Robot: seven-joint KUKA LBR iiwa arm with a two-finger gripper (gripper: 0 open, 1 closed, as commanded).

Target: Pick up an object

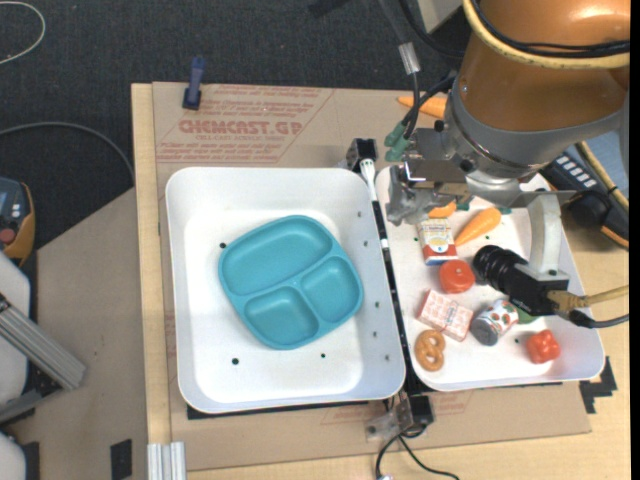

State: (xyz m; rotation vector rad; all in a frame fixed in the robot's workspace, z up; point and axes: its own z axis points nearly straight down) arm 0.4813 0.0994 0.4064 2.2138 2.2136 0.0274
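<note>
Fingers of the gripper point(425, 200) were hidden from me, state untellable. I judged the small orange plastic carrot point(478, 224) light, stiff, slippery; best pinched mid-body.

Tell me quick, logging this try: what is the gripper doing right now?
Gripper: low over the right bin, above the small carton; open, shut or holding, it cannot be told.

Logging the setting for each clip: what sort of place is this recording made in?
Most likely a robotics lab bench, not a home. Two white bins sit side by side on a board over dark carpet, the arm's gripper hangs over toy food such as a carrot, and loose cables trail across the floor.
</note>
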